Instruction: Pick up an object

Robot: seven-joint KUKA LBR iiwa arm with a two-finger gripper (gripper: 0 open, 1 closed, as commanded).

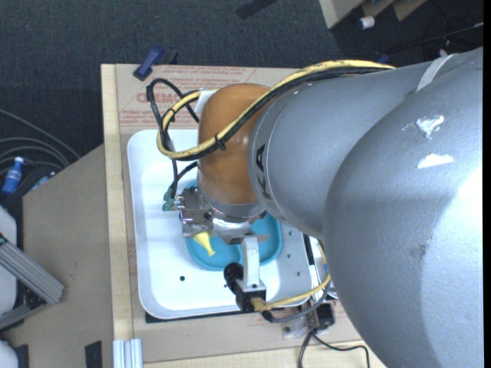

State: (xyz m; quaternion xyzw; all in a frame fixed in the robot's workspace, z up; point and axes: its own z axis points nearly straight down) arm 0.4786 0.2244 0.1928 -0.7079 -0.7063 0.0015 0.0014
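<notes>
Red print on the wooden bench (115, 205) is too small to read. Dark carpet (77, 21) lies beyond. The arm (368, 190) covers the white bin (146, 228), above a blue dish (265, 244) and a yellow object (204, 243).

There is one camera. It sits high up over the bench (115, 205) and looks down at a slant. It does not move. The arm (368, 198) comes in from the right side of the picture and is very close to the camera, so it looks huge and covers much of the bench. The left white bin (153, 228) can be seen near the bench's left edge. Most of the other bin is hidden behind the arm. The camera also sees past the far edge of the bench to the dark floor (77, 29), and past the left edge too.
</notes>
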